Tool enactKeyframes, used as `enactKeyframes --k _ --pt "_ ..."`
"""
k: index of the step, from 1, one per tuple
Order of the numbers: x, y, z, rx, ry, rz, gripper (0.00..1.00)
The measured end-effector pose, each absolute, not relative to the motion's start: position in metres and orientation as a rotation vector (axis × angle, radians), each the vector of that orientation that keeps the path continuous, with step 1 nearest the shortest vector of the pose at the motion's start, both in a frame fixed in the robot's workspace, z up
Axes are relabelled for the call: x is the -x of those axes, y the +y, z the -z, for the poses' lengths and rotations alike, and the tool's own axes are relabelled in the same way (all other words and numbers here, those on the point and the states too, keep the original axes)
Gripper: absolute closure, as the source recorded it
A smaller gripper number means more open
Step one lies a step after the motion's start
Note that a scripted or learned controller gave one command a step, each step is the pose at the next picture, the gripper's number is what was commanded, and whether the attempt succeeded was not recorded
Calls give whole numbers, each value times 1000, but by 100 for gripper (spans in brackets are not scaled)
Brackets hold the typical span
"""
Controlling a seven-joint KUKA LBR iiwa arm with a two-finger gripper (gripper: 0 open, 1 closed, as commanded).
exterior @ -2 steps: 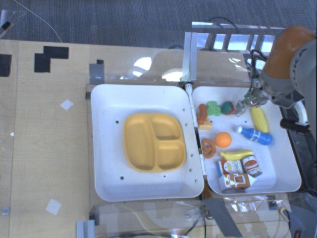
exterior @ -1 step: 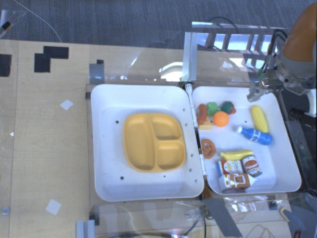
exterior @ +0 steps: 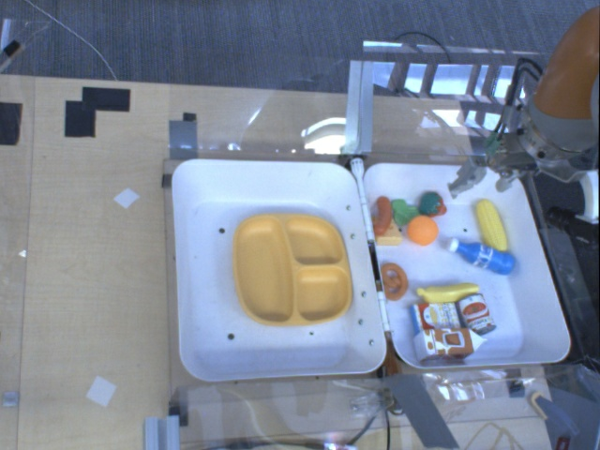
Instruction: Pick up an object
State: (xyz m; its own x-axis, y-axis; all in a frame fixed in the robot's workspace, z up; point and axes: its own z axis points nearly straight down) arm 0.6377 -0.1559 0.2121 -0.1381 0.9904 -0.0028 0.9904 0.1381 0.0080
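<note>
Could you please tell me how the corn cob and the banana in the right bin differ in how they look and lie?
The corn cob lies near the bin's far right side, pointing roughly front to back; the banana lies nearer the front, running left to right. The corn cob is straight and blunt, while the banana is slightly curved with tapered ends. The banana touches the food carton; the corn cob lies apart, just above the blue bottle. Both are yellow.

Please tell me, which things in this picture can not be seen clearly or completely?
- Arm: cut off by the right edge of the camera view.
- Pincer: too small and blurred to tell open from shut.
- Carton: its print is too small to read.
- Green toy: shape unclear, partly behind the orange ball.
</note>
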Motion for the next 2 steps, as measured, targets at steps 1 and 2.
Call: enactKeyframes --k 1,2 --pt "-603 -170 -98 -2044 2373 -9 0" --pt "-627 -181 -168 -1868 2511 -8 0"
